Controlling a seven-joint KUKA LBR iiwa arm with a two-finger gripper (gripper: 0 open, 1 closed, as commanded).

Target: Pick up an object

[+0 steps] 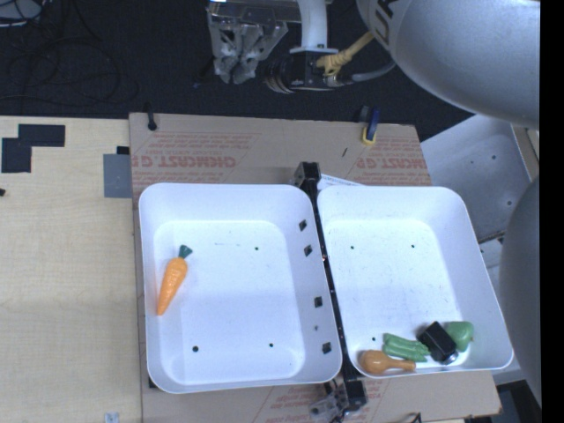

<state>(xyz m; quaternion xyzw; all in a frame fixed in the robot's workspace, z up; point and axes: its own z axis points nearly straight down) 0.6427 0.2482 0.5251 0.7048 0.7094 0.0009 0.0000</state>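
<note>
Two white bins (225,203). Orange carrot (172,282) with green top, lower left. Lower right: green pods (405,347), black block (438,341), orange gourd (384,362).

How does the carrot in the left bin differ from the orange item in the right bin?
The carrot lies alone near the left wall of the left bin; the orange pear-shaped item lies at the near edge of the right bin, crowded against a green pod. The carrot is longer, tapered, with a green top; the pear-shaped item is rounder and duller. Both are orange and lie flat.
</note>
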